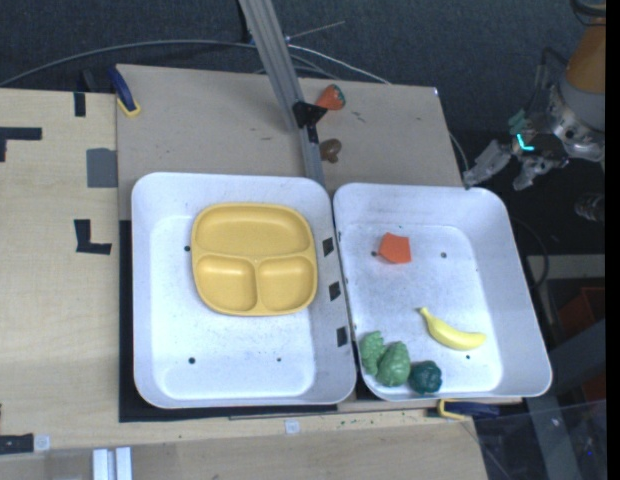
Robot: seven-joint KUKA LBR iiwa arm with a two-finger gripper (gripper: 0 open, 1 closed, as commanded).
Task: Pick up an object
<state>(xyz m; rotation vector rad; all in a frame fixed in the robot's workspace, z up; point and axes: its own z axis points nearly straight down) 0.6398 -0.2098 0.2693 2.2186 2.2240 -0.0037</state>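
Note:
The right bin [510, 258] holds an orange block [395, 249] near its far side, a yellow banana [451, 332] toward the front, a green broccoli-like piece [387, 359] at the front left corner and a dark teal ball [425, 377] beside it. My gripper [512, 164] hangs outside the bin, above and beyond its far right corner, with dark fingers pointing down-left. Nothing lies between its fingers.
The left bin [155, 278] carries a yellow three-compartment plate [255, 258]. A grey metal post [275, 53] slants across the brown board behind the bins, with a small orange and brown clamp [331, 98] next to it. Cables run along the back.

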